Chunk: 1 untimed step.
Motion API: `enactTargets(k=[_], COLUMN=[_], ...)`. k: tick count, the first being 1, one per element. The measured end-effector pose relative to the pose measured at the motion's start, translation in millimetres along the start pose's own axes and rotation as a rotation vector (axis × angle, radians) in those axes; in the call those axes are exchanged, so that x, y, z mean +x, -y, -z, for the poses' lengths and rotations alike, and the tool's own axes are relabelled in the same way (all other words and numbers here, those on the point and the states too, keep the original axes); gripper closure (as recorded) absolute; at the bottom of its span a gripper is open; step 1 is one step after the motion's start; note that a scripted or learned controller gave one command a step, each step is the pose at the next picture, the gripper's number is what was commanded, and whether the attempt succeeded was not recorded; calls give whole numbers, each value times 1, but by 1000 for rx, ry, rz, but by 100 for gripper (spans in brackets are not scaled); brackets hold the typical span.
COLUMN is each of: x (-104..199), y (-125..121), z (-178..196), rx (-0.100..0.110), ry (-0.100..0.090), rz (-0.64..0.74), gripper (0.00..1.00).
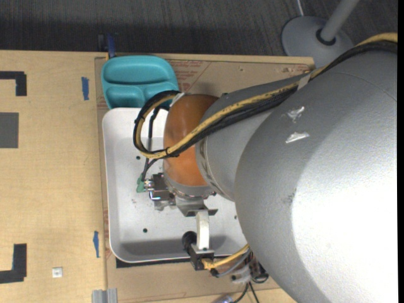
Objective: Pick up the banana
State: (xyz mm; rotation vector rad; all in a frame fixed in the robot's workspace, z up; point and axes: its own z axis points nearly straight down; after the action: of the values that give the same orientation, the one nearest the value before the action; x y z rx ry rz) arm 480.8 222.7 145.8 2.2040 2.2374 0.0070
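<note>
The grey arm with its orange band (186, 141) reaches in from the right and hangs over the white bin (123, 232), covering most of it. The wrist points straight down, so the gripper beneath it is hidden from me. A banana is nowhere among the visible parts of the bin; whatever lies under the arm is covered.
A teal plastic tray (137, 77) sits at the far edge of the bin. Bare white bin floor shows along the left side and near corner. The tan bench top (47, 169) with black markings stretches to the left.
</note>
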Motion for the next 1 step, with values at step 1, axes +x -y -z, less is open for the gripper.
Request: enactTargets(k=[1], x=[1], y=[0], z=[10], rx=[-1], ry=[0], rz=[1], gripper=[100])
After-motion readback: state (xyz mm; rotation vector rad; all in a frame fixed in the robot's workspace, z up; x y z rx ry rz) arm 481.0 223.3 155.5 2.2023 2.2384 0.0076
